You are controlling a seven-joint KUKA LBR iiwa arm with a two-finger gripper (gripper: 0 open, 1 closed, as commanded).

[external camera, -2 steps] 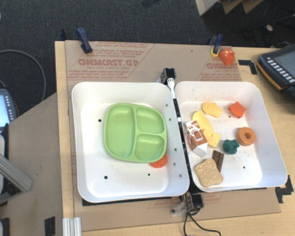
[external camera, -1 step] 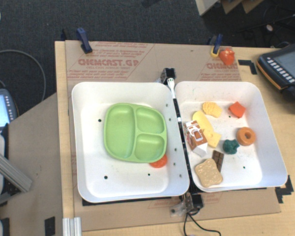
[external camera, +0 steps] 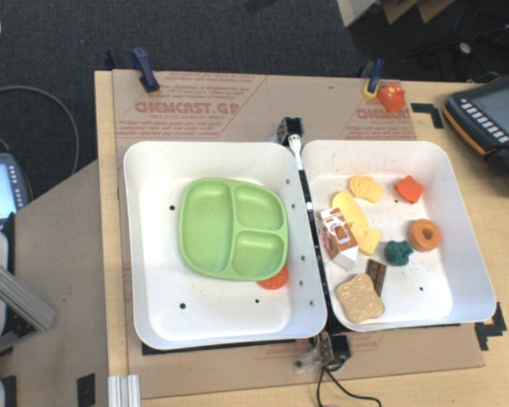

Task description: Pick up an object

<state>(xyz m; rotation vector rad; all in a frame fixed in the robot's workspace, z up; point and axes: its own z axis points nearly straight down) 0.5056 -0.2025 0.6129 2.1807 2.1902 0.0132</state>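
Your targets: right bin (external camera: 458, 227) holds doughnut (external camera: 424, 235), orange block (external camera: 409, 189), toast slice (external camera: 359, 298). Left bin (external camera: 144, 227): green plate (external camera: 234, 229). Tool state: cannot tell. Arm reaches from right; doughnut lies nearest that side.

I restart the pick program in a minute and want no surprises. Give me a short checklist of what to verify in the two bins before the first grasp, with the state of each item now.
1. Candidates present in the right bin: ok, several small toys.
2. Isolated target: ok, the orange block lies apart from its neighbours.
3. Doughnut free: not ok, the green piece lies tight beside it.
4. Middle cluster: not ok, the carton lies against the yellow piece.
5. Left bin: not ok, a red piece sits half under the green tray.
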